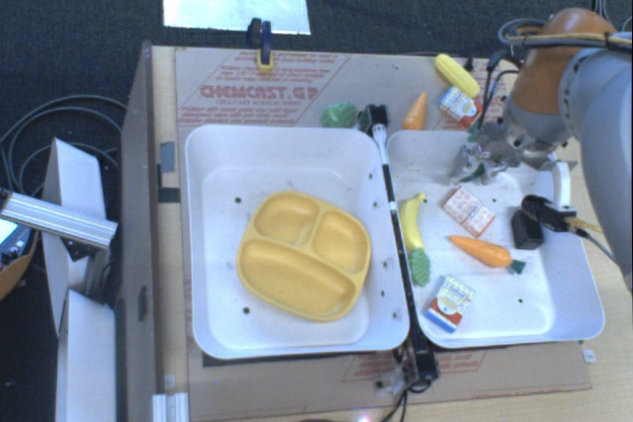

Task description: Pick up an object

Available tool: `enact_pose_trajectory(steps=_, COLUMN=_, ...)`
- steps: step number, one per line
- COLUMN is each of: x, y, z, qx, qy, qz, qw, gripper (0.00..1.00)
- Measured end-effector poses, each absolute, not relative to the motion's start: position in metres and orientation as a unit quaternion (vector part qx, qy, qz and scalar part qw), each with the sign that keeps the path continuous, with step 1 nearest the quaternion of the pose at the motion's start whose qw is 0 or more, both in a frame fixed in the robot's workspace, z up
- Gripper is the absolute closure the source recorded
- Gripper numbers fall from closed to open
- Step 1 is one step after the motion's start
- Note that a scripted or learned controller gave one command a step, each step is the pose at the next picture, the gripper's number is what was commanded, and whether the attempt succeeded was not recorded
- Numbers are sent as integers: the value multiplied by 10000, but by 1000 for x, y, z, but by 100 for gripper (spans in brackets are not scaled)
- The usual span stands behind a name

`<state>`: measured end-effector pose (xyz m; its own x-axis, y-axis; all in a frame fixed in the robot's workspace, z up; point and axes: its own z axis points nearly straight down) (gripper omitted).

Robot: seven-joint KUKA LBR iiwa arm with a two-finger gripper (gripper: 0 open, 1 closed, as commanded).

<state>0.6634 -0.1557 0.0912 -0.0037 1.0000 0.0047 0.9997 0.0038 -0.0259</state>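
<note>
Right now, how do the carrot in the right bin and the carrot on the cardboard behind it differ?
The carrot in the right bin lies flat inside the bin, leaf end toward the right. The carrot on the cardboard sits outside, behind the bin's rim, pointing up the image, and looks smaller. Both are orange toy carrots.

Glossy yellow plastic tray (302, 255)
</note>
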Motion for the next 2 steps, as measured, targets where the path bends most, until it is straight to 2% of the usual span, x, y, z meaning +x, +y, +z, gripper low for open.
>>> enact_pose_trajectory(steps=1, x=621, y=-85, z=211, qx=-7035, qy=-7107, qz=-41, qw=-26, gripper=100)
enact_pose_trajectory(steps=2, x=621, y=-89, z=204, qx=-7055, qy=-7087, qz=-11, qw=-9, gripper=0)
